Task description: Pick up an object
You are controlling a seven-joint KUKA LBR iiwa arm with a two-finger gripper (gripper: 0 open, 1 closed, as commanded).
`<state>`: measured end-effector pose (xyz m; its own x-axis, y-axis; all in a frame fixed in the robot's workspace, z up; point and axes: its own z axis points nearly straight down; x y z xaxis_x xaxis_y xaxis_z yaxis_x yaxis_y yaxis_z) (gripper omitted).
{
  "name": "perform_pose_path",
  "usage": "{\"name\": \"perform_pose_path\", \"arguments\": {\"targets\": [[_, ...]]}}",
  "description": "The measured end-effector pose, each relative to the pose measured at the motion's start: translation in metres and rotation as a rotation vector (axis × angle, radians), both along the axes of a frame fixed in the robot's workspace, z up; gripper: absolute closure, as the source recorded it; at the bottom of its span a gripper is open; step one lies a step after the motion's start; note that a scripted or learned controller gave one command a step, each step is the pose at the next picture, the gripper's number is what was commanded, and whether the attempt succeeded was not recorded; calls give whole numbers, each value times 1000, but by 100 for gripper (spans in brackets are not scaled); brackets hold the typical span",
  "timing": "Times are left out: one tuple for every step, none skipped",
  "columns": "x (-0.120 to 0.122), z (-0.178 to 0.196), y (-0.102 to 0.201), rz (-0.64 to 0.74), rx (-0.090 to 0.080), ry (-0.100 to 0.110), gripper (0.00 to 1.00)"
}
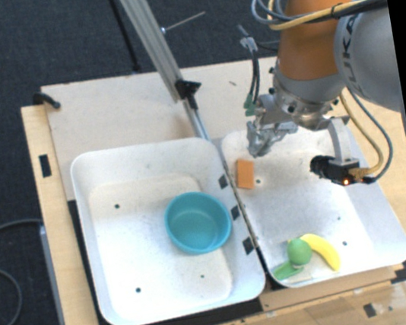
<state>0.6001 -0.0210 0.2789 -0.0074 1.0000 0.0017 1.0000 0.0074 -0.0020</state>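
Observation:
My gripper (257, 146) hangs over the far left corner of the right bin (365, 208), its grey fingers pointing down. An orange block (245, 174) lies on the bin floor just below and left of the fingertips, apart from them. Nothing shows between the fingers. At the bin's near edge a green pear-like fruit (298, 252) lies beside a yellow banana (324, 250), touching it. A blue bowl (197, 222) stands upright in the left bin (111, 212), near its right wall.
A slanted aluminium post (157, 50) rises from the bench behind the bins. A black cable connector (333, 168) hangs off the arm over the right bin. The divider between the two bins runs close to the orange block.

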Motion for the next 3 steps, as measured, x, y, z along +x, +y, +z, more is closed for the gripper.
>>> {"name": "perform_pose_path", "arguments": {"targets": [[-10,-16,54,-1,-1,-1,100],[-2,-20,97,-5,-2,-2,100],[-2,-20,96,-5,-2,-2,0]]}}
